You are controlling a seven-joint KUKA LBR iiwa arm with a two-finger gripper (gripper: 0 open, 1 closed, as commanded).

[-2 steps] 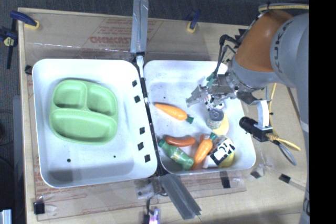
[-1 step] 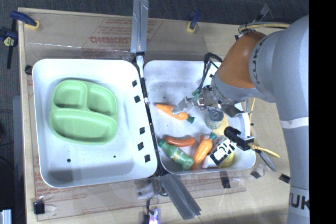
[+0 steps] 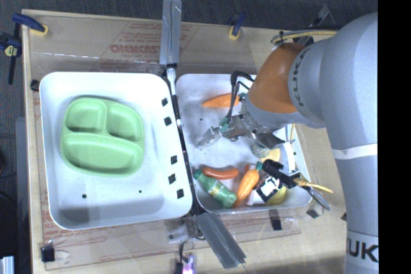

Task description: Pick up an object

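Gripper (image 3: 210,136) low over the middle of the right bin (image 3: 192,90), fingers slightly apart, nothing between them — near-edge pile holds a red sausage (image 3: 218,172), green bottle (image 3: 216,188), carrot (image 3: 247,181); another carrot (image 3: 219,100) by far edge; green divided plate (image 3: 103,135) in left bin (image 3: 103,212)

Green divided plate (image 3: 103,135) lies in the left white bin (image 3: 54,202); blue clamps (image 3: 238,25) grip the bench (image 3: 83,42).

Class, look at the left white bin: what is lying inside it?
A green divided tray lies inside the left bin, with small dark marks on the bin floor. Whatever is under the tray is covered.
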